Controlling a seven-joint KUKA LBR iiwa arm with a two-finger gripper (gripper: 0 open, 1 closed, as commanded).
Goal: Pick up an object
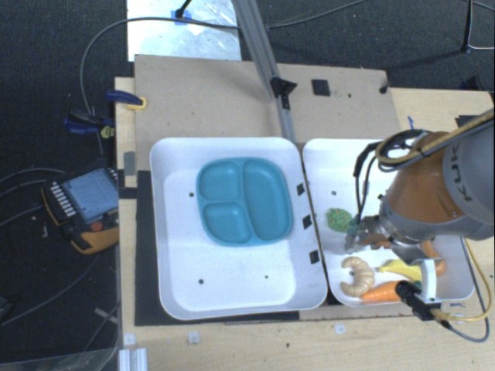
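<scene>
Right now I see the arm [433,188] reaching in from the right over the right bin [329,161], its orange band sitting above the wrist. The gripper [362,236] hangs low in the middle of that bin, just right of the green broccoli-like piece [338,219], and very near it. I cannot tell whether the pincer is apart or together, because the wrist body hides most of it from this slant, and I see nothing clamped in it.

The objects to pick lie in the right bin's near half. A pale curled shrimp-like piece [356,274] sits just below the gripper. An orange carrot [380,292] lies along the bin's near edge, just beside the shrimp. A yellow banana-like piece [402,269] rests to the right of the shrimp, partly under the arm. A small orange bit [435,267] peeks out further right; I cannot say what it is.

The left bin [174,284] holds a blue divided plate [244,200] with three compartments, lying flat toward the bin's far side. Both bins rest on a brown board [201,91].
</scene>
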